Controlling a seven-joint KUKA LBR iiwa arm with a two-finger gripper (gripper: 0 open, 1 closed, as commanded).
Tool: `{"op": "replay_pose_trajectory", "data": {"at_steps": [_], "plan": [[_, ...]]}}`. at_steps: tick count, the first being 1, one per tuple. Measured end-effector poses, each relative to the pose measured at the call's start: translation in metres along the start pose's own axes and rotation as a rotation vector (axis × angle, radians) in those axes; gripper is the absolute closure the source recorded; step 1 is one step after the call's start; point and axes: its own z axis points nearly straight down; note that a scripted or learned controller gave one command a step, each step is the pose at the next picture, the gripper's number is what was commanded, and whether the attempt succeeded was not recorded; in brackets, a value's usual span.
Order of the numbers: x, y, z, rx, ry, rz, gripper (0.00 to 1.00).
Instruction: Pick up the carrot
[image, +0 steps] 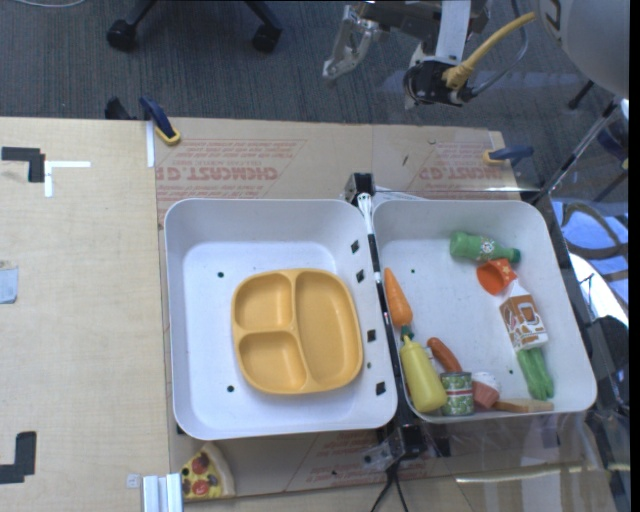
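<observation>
The carrot (397, 297) lies in the right-hand bin (560, 300), hard against that bin's left wall, its length running from far to near with a slight slant. Being tucked along the wall, it offers little room on its left side, so I judge a grasp would have to close along the wall rather than across it. Just near of it stands a yellow bottle (421, 375), almost touching the carrot's near tip, and beside that lie a small red-orange piece (444, 354) and a green-labelled can (458, 394). These crowd the near end, which leaves the carrot's far half the more open part to take hold of.

Further right in the same bin sit a green bottle (482, 247), an orange cup-like piece (497, 275), a brown-and-white carton (522, 321) and a green vegetable (537, 371), all well apart from the carrot. The left-hand bin (190, 300) holds a yellow divided plate (297, 330), lying flat in the middle, presumably as a place to set things.

The claw (345, 50) hangs at the far edge of the scene, beyond the table (80, 300) and over the dark floor (200, 80), raised and well apart from the carrot, which lies near and a little to the right of it. It looks to hold nothing; whether its jaws stand apart or together I cannot tell.
</observation>
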Motion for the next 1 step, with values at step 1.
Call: {"op": "replay_pose_trajectory", "data": {"at_steps": [1], "plan": [[0.0681,0.0020,0.0155,0.000,0.001,-0.023,0.00]]}}
